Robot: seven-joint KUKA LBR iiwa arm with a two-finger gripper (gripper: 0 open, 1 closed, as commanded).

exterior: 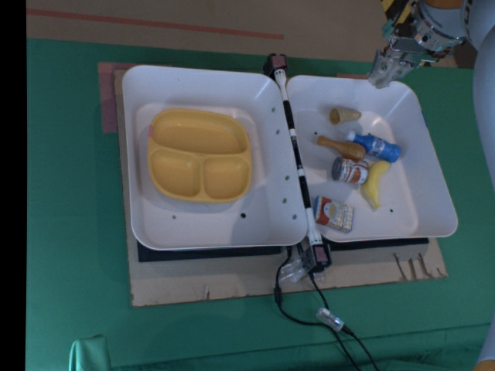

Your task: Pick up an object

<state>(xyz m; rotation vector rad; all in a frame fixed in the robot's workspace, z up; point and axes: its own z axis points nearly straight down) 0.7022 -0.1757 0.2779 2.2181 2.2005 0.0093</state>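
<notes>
**Claw waiting over the right bin's far edge**

Your claw (pixel 384 71) is hanging over the far edge of the right bin (pixel 433 207); you cannot tell its state. A banana (pixel 375 182), can (pixel 349 171), blue bottle (pixel 377 146) and small box (pixel 334 213) are lying inside. A yellow tray (pixel 199 154) is sitting in the left bin (pixel 147 230).

2 bins (pixel 155 230), white plastic, smooth, slight sheen. Divided tray (pixel 199 154), yellow plastic, matt to satin. Surface (pixel 69 207) covered in green cloth, matt, with a brown cardboard sheet (pixel 209 280) under the bins, rough torn edge. Bottle (pixel 377 146), blue glossy plastic. Can (pixel 349 171), printed label, metal-looking rim. Carton (pixel 334 214), printed paper. Banana (pixel 375 184), smooth yellow, matt. Pincer (pixel 384 71), grey metal, dull finish.
</notes>
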